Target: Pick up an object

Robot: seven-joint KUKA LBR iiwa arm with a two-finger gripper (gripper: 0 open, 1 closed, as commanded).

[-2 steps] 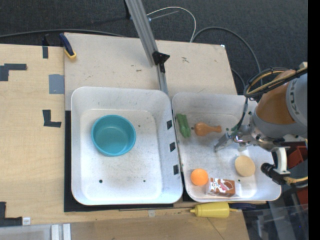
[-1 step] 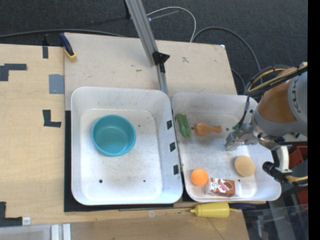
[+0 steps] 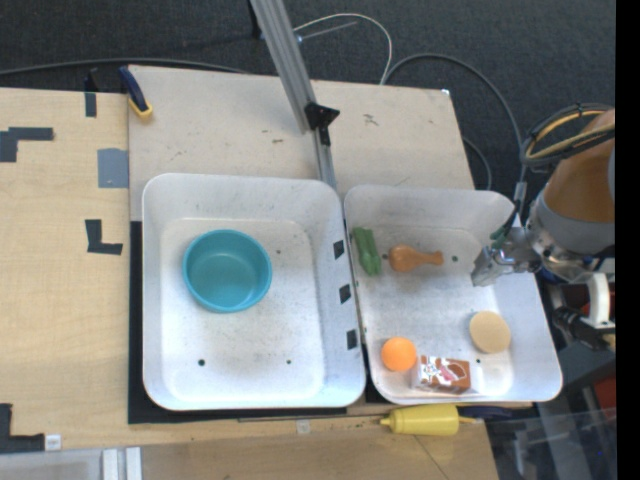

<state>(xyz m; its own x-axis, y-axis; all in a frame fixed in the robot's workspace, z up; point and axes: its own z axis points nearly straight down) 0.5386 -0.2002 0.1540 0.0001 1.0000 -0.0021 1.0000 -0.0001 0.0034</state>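
Grey two-finger gripper point(image 3: 492, 264) at the right edge of the right-hand shallow white bin point(image 3: 520, 383), nothing visible between its fingers; how far apart they stand cannot be told at this resolution. Round tan disc point(image 3: 490, 332) lies just below the gripper; brown pear-shaped wooden piece point(image 3: 412, 259) to its left, beside a green oblong block point(image 3: 366, 251); orange ball point(image 3: 399, 354) and red-and-white packet point(image 3: 443, 373) near the bin's front. Left-hand white bin point(image 3: 170, 368) holds a teal plastic bowl point(image 3: 227, 270).
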